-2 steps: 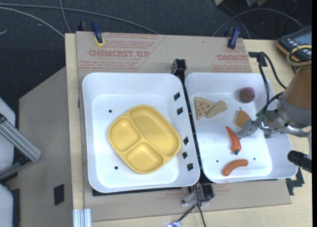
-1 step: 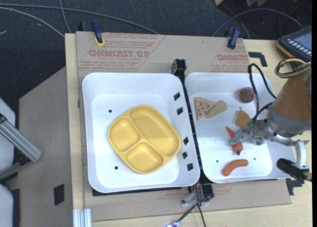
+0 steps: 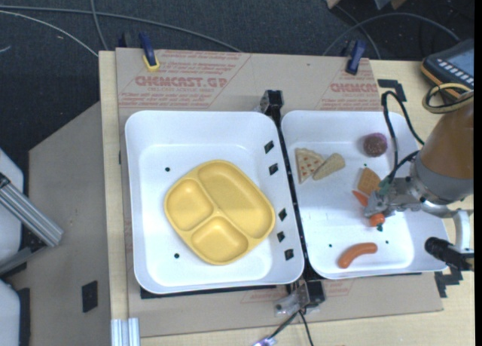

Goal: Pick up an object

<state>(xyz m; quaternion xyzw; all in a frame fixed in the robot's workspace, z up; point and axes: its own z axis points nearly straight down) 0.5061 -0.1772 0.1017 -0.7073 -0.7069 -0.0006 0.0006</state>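
My gripper (image 3: 382, 203) is low over the right bin (image 3: 324, 254), near its right side. It sits right on top of a small orange carrot (image 3: 376, 219) with a green tip, which pokes out on both sides of it. The carrot lies on the bin floor, partly hidden by the gripper. Close by are a brown toast-like slice (image 3: 368, 179) just above the gripper, an orange sausage (image 3: 356, 255) near the bin's front, a purple round fruit (image 3: 374, 143), a waffle wedge (image 3: 306, 163) and a tan wedge (image 3: 330, 166).
The left bin (image 3: 151, 261) holds a yellow three-compartment plate (image 3: 218, 210). The arm's orange band (image 3: 452, 145) and grey wrist come in over the right bin's right rim. Black cables (image 3: 392, 118) run along that bin's far right corner.
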